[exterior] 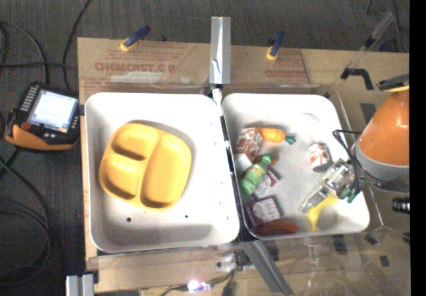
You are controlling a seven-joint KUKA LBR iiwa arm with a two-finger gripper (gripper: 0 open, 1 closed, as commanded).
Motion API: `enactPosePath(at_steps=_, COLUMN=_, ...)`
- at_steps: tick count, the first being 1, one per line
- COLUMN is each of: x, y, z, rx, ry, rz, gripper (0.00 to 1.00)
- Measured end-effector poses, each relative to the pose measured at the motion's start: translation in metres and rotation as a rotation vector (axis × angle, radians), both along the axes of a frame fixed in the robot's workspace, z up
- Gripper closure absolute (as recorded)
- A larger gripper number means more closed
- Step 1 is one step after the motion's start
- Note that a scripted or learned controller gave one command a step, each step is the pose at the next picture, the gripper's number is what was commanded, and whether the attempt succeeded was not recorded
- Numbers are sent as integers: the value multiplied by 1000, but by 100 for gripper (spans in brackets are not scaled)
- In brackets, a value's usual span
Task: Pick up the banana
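Note:
The banana (pixel 319 213) is small and yellow and lies near the front right corner of the right bin (pixel 299 107). My gripper (pixel 312 205) reaches in from the right, low over the bin. Its metal tip sits right at the banana's upper left end and partly covers it. Whether it touches the banana is unclear. The orange band of the arm (pixel 389 135) hangs over the bin's right edge.
The right bin also holds a carrot (pixel 271 134), a green bottle (pixel 255 174), a red and white can (pixel 318 154), a small box (pixel 265 209) and a dark red sausage (pixel 278 227). A yellow divided plate (pixel 146 165) lies in the left bin (pixel 100 235).

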State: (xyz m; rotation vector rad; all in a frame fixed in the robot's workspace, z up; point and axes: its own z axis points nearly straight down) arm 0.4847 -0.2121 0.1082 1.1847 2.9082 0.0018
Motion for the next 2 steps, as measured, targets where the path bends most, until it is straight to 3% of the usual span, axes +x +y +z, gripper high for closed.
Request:
enactPosePath(at_steps=1, x=3, y=35, z=-18, rx=-6, ry=-12, rz=-83, gripper=0)
enactPosePath(at_steps=2, x=6, y=36, z=-18, rx=3, ry=-16, rz=-525, gripper=0)
